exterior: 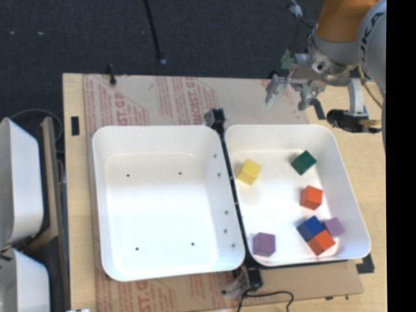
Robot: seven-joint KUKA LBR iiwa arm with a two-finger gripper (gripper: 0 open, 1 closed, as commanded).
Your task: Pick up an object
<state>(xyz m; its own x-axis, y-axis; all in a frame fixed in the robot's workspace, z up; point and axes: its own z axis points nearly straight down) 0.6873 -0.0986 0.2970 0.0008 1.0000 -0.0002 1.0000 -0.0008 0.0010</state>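
Our gripper (290, 95) hangs open and empty over the table just beyond the far rim of the right bin (338, 149), fingers spread and nothing between them. Nearest to it in that bin we see the green cube (303, 162), lying toward the camera and turned corner-on to the bin's walls; being a cube, it has no long axis. Farther from that far rim sit the yellow cube (248, 172) and orange cube (311, 197).

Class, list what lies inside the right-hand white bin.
The right bin holds seven blocks: yellow, green, orange, blue, another orange, and two purple. Whatever lies beneath them is covered.
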